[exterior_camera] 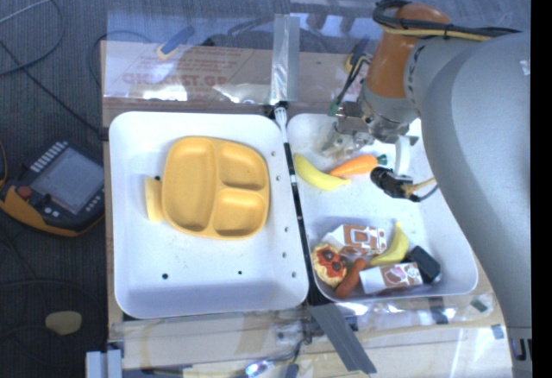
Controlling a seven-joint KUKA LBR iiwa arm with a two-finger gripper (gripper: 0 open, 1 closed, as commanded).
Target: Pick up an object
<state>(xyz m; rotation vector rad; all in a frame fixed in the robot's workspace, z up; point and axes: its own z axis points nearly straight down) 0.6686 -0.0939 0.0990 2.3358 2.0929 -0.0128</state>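
Observation:
My gripper point(345, 141) hangs low in the far end of the right bin point(448, 234), just above and behind an orange carrot point(354, 166) and a yellow banana point(317, 175). At the near end of that bin lie a pizza slice toy point(329, 261), a red sausage point(349, 277), a small carton point(362, 237), a second banana point(393, 248), a white packet point(392, 278) and a black block point(424, 262). I see nothing between the fingers.
The left bin point(129, 264) holds a yellow divided plate point(214, 186). A black cable connector point(388, 179) hangs beside the carrot. The arm's grey body point(483, 135) covers the right bin's right side. A teach pendant point(56, 186) lies on the floor at left.

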